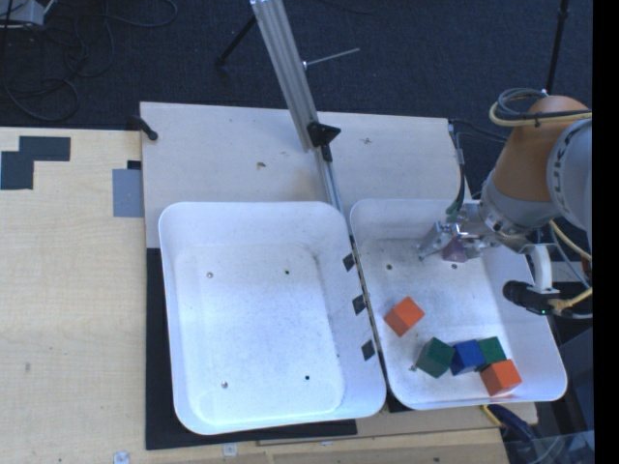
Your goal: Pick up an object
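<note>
My hand [453,244] is low over the upper part of the right bin [406,222], coming in from the right side. There is something small and purple-pink at the tip, but I cannot tell if it is a thing I hold or only part of the hand, so whether I am clenched or released I cannot say.

The things to pick are all further down in the same bin. An orange cube [404,315] sits alone near the middle, apart from the others. Near the lower right corner is a tight group: dark green cube [436,357], blue cube [468,355], green cube [492,348] and a second orange cube [500,377], touching or nearly so.

IMO the lone orange one is the easiest, bc it has free space on all sides for my grip. The left bin [184,249] has no cubes in it.
</note>
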`<state>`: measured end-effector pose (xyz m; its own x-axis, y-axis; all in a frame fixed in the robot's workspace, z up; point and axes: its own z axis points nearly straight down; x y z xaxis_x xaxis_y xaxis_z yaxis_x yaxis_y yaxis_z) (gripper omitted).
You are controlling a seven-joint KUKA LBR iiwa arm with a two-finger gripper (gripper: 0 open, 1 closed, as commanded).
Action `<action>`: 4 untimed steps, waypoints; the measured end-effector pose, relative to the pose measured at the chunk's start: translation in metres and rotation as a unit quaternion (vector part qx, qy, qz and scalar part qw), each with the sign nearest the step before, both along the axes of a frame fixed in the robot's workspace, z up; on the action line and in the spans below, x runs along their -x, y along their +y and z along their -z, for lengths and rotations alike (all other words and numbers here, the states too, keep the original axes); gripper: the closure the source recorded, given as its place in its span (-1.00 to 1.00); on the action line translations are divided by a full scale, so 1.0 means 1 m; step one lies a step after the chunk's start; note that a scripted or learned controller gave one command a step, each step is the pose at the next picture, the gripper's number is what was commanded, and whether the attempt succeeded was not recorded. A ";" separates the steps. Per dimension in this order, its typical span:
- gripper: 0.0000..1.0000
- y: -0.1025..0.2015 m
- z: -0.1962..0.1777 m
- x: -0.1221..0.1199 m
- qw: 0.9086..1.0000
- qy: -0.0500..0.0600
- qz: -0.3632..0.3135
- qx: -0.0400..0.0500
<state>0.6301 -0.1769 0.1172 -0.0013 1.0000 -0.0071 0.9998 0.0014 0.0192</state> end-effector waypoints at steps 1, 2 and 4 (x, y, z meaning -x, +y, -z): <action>-1.00 -0.007 0.005 -0.017 1.000 -0.002 0.000 0.001; 1.00 -0.009 -0.007 -0.019 1.000 -0.003 -0.001 0.002; -1.00 -0.010 0.004 -0.014 1.000 0.001 -0.004 -0.005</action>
<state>0.6445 -0.1874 0.1128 -0.0086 1.0000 0.0028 0.9998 0.0085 0.0172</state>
